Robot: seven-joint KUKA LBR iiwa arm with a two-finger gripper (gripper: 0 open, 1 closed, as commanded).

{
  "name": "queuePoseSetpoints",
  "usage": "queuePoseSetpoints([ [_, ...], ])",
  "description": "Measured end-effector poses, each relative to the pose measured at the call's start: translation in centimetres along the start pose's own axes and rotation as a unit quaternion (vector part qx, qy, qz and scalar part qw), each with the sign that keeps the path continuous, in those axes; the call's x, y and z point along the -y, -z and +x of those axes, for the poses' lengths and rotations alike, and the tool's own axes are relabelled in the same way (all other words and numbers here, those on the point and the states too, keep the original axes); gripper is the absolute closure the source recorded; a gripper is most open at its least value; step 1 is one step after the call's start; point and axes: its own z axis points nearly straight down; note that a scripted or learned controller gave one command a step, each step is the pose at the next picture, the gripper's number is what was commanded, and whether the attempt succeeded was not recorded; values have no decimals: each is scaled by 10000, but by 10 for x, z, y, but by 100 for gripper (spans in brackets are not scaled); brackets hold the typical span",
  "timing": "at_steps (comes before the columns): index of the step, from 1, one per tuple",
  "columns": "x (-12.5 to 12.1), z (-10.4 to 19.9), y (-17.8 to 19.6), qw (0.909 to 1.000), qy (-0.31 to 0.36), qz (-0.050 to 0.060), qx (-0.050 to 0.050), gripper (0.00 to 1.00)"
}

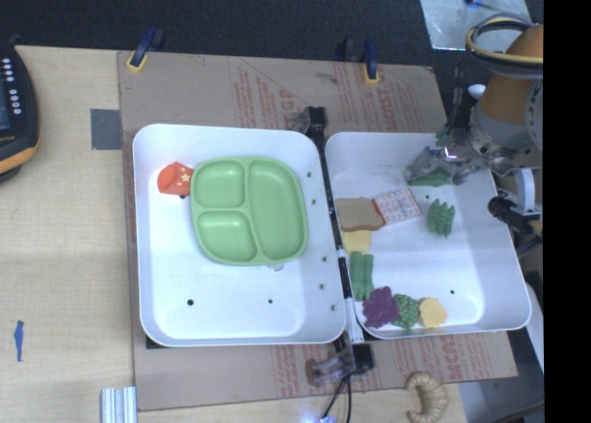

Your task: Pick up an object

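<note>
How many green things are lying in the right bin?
3, possibly more under the gripper. A spiky green piece near the bin's middle right, a long dark green vegetable by the left wall, and a green leafy piece between purple grapes and a yellow piece.

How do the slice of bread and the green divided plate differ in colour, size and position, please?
The bread slice is brown; the divided plate is pale green. The bread is far smaller than the plate. The bread lies in the right bin, the plate in the left bin. Both lie flat.
</note>
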Motion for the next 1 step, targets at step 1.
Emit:
queuePoseSetpoints([
  [1,0,0,0,10000,12,7,-3,0],
])
